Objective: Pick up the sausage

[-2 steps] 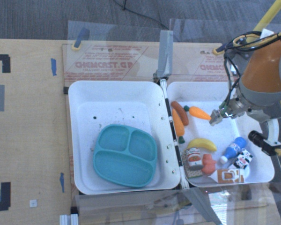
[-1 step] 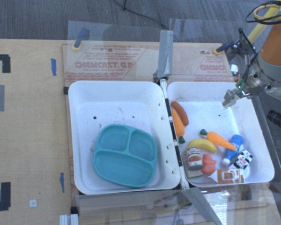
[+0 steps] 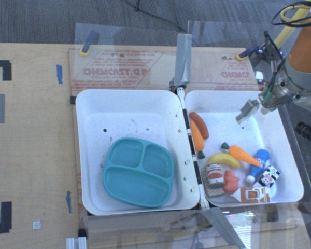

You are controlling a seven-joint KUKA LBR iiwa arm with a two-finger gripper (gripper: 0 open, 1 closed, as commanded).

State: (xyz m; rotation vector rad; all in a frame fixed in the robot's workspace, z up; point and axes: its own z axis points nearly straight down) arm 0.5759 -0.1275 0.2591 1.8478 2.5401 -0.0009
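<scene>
Nearest the camera, along the front wall of the right bin (image 3: pixel 295 188), lies a row of small items: a jar (image 3: pixel 214 176) with a red label, a pink toy (image 3: pixel 230 181), an orange-and-white carton (image 3: pixel 255 194), a blue bottle (image 3: pixel 258 166) and a black-and-white toy (image 3: pixel 269 177). All of these sit well below and mostly to the left of the gripper (image 3: pixel 247 110) as the camera view shows it.

Just behind that row rest a banana (image 3: pixel 223 160) and a carrot (image 3: pixel 242 154), the carrot lying almost directly below the gripper and apart from it.

The gripper hangs over the upper right part of the right bin, near its back wall. Its grey fingers (image 3: pixel 245 112) point down and to the left. Whether they are spread or closed cannot be told at this angle; nothing is visible between them.

The sausage (image 3: pixel 199 125), reddish-brown, lies to the left of the gripper and slightly lower, well apart from it, close to the left wall of the right bin. A second carrot (image 3: pixel 197 137) lies alongside the sausage, touching or nearly touching it on its left side.

Further left of the gripper, beyond the dividing wall, the left bin (image 3: pixel 88 105) holds a teal divided plate (image 3: pixel 139 171) in its front half.

The arm (image 3: pixel 303 56), with its orange band, enters above and to the right of the gripper.
</scene>
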